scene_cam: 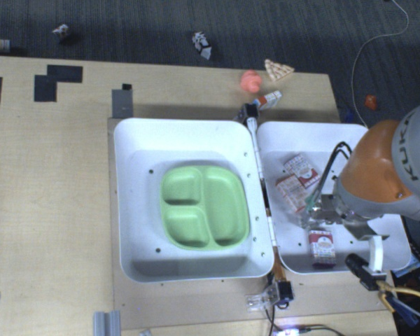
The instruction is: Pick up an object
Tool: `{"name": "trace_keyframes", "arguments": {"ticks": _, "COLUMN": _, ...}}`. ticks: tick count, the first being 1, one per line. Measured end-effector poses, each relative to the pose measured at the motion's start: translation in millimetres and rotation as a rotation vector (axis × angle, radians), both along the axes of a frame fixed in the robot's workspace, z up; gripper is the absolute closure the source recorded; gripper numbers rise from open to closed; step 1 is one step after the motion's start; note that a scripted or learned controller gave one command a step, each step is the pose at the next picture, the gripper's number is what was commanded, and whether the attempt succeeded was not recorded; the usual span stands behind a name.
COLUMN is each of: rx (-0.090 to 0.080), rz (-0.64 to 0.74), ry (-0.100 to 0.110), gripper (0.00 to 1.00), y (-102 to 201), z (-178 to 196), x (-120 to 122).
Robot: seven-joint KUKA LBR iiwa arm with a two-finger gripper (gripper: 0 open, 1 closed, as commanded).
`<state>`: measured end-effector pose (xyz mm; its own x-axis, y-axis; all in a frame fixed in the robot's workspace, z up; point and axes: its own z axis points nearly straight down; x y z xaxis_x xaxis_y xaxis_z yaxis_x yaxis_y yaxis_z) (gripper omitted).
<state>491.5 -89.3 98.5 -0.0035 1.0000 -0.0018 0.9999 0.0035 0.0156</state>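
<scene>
**Pincer down in the right bin, finger state unreadable**

Pincer (320,214) sits low inside the right bin (399,254), hidden under the wrist housing, so I can't tell whether it's spread, pressed together or pinching anything. No object is visibly lifted.

Largest to smallest:

- Surface (49,208): pale wood, carries both bins toward its right end. Dark cut-out marks sit along its far-left edge.
- Arm (381,170): comes in over the right bin's right rim, orange band above the wrist, angled down toward the bin's centre. My read: it's placed to go for the packet cluster.
- Left bin (129,187): holds only a green divided tray (204,205), lying flat in the middle. Wide and flat, so probably a poor target for a two-finger grab.
- Right bin: this is where the pickable stuff is. Red-and-white packets (297,177) lie loose near the bin's centre, just left of the wrist. A small red-labelled box (323,247) lies near the front rim, just below the wrist.
- Strays at the surface's far edge, outside the bins: pink ball (250,82), small wedge (278,69), a tube (269,100). Out of play, I'd judge.

Likely candidate is a packet or the box; both are close to the wrist, but contact isn't visible.
</scene>
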Motion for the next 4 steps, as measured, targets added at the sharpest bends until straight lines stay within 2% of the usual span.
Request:
{"name": "trace_keyframes", "arguments": {"ticks": 1, "rx": 0.002, "rz": 0.001, "ry": 0.009, "gripper": 1.0, "y": 19, "z": 130, "x": 97}}
{"name": "trace_keyframes", "arguments": {"ticks": 2, "rx": 0.002, "rz": 0.002, "ry": 0.012, "gripper": 0.0, "y": 19, "z": 129, "x": 97}}
{"name": "trace_keyframes", "arguments": {"ticks": 3, "rx": 0.0, "rz": 0.0, "ry": 0.004, "gripper": 0.0, "y": -21, "z": 1, "x": 91}}
{"name": "trace_keyframes", "arguments": {"ticks": 4, "rx": 0.003, "rz": 0.005, "ry": 0.0, "gripper": 1.0, "y": -19, "z": 13, "x": 92}}
